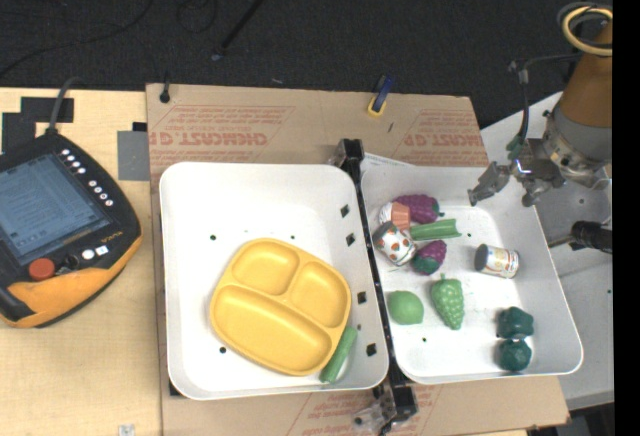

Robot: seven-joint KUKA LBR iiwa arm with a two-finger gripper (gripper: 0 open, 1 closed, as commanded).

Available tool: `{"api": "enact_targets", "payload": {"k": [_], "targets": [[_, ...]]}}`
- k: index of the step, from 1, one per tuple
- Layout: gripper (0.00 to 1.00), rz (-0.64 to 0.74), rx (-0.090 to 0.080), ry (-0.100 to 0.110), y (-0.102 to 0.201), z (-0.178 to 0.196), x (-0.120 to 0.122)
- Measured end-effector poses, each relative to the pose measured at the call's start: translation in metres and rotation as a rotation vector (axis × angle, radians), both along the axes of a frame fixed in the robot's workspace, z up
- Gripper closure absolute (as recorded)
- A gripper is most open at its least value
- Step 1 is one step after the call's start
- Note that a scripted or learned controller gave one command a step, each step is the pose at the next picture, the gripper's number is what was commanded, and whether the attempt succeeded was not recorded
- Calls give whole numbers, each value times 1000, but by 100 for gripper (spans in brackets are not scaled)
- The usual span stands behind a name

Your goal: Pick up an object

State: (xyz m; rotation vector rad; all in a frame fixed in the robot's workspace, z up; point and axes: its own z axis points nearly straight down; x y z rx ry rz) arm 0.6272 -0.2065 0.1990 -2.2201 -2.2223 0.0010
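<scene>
The right bin holds several toy foods: a purple item with a green stalk, a silver and red ball, a small can, a light green round piece, green grapes and two dark green pieces. My gripper hovers over the bin's far right corner, above and right of the can. It is open, with nothing between its fingers.
The left bin carries a yellow divided tray, and a green cucumber lies by its right wall. A teach pendant rests on the bench at far left. Cardboard lies under both bins.
</scene>
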Motion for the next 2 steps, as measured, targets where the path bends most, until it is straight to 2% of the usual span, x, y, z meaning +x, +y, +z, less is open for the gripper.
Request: {"api": "enact_targets", "payload": {"k": [1, 2], "targets": [[0, 7, 1, -16, 95, 196, -61], [100, 5, 0, 3, 92, 194, -60]]}}
